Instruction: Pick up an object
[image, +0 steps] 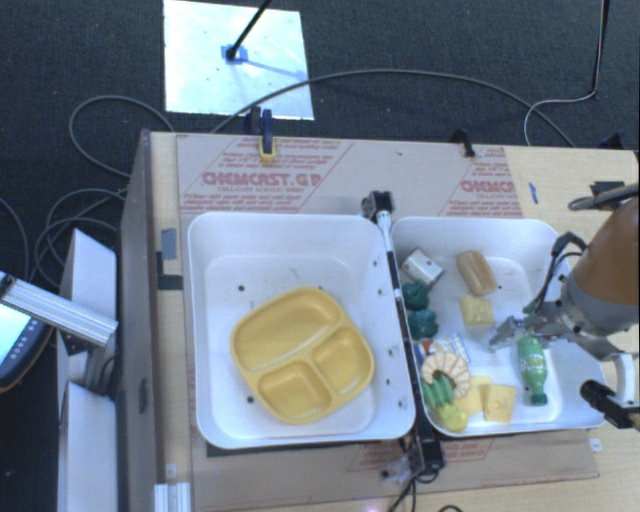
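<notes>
My tool (520, 330) is low over the right bin (535, 232), near its right side, and it hangs just above the top of a green bottle (533, 368). How far the tool is open I cannot tell, because the wrist and its cables cover that part, and I see nothing held in it. So I judge that I am in the approach step and the grasp is not yet made.

The green bottle lies on the bin floor with its cap pointing to the tool. Just beside it are yellow pieces (497, 400), and a tan bread-like block (475, 272) is further up. The left bin (230, 240) holds a yellow divided tray (302, 354), well apart from me.

I think the next move needs a short descent, centred over the bottle, then a firm closing without pushing the neighbours.
</notes>
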